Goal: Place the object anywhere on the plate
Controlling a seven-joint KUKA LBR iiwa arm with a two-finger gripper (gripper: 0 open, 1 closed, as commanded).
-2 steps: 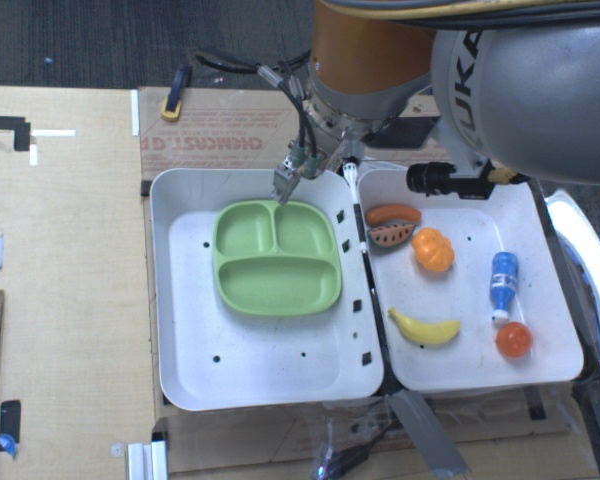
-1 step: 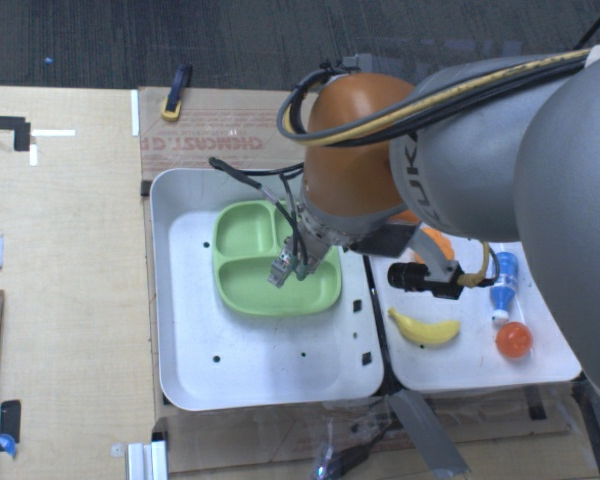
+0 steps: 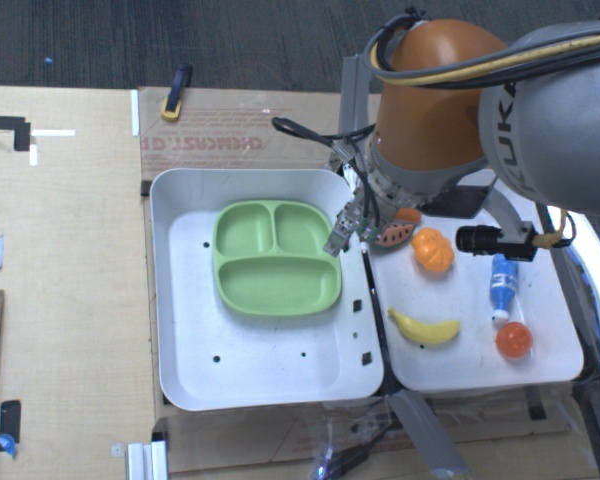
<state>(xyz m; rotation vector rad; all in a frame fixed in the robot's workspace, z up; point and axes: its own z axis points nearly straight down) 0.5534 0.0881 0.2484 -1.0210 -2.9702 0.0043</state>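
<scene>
Green plate [image 3: 276,258] in left white bin [image 3: 180,368], wood bench [image 3: 60,268]; fingers [image 3: 352,230] at plate's rim, grip can't tell.

A green three-compartment plate [image 3: 277,258] lies flat in the left bin; the object is perhaps the half-hidden watermelon slice [image 3: 395,233].

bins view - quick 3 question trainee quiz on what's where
1. True or false: the green plate lies in the left bin.
2. Which lies nearest the right bin's front edge? A) banana B) orange pumpkin C) blue bottle
3. Fill in: the plate has ___ compartments.

Key: 1 true; 2 A; 3 three.
</scene>
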